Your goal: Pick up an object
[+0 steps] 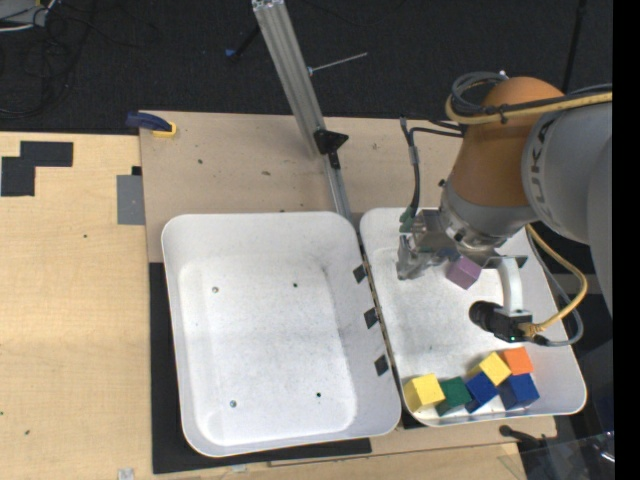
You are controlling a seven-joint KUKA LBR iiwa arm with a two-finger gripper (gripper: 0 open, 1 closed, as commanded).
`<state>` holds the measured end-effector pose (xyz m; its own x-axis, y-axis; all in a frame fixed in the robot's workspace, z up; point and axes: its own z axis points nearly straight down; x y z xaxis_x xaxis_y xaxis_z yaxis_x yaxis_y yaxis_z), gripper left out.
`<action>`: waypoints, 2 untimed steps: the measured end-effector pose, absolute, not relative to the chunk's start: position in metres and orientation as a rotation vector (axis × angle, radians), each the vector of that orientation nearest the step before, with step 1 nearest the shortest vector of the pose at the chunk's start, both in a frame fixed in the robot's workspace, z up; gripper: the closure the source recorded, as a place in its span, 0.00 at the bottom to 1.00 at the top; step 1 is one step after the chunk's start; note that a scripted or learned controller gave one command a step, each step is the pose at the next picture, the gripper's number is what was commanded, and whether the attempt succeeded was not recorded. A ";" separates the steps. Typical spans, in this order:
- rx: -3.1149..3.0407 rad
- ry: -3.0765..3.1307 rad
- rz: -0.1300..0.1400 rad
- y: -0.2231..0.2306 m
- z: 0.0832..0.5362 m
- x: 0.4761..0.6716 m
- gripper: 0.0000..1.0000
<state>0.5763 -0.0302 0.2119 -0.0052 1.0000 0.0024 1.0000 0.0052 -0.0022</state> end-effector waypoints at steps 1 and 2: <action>-2.214 -2.224 0.000 0.022 0.206 0.599 1.00; -2.217 -2.226 0.000 0.074 0.214 0.628 1.00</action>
